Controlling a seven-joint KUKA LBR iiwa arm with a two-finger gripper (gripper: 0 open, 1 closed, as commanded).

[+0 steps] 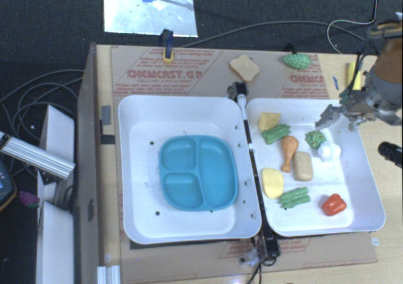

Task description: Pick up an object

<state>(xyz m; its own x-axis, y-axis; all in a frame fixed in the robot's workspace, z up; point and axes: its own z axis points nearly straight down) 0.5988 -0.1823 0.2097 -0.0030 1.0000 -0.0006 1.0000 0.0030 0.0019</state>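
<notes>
While both bins are shallow, glossy white plastic with rounded corners, they carry quite different loads. The left bin [135, 119] holds a smooth light-blue divided plate [198, 172] with three moulded compartments, lying flat near the middle. The right bin [368, 204] holds a scatter of small toy foods with a matte plastic look: a pale yellow wedge [269, 120] near the back, a bumpy green piece [276, 133] just in front of it, an orange-brown drumstick [288, 150] with a bulbous top and thin shank, a rounded tan block [303, 165] touching the drumstick's side, a knobbly green broccoli floret [315, 138], a small white piece [327, 150] just beside the floret, a soft yellow lump [272, 182], a ridged green pod [294, 198] in front of that, and a shiny red pepper [334, 204] near the front right corner.

Both bins sit on a brown cardboard sheet [189, 72] printed with red lettering; a tan bread-shaped slice [244, 67] and a textured green piece [296, 60] lie on it behind the bins.

From the right, the grey arm [385, 81] leans over the right bin's back edge, its wrist tilted down and leftward. The gripper [329, 116] hangs above the bin's back right area, near the broccoli floret; whether it is spread or closed cannot be told, and nothing is seen held.
</notes>
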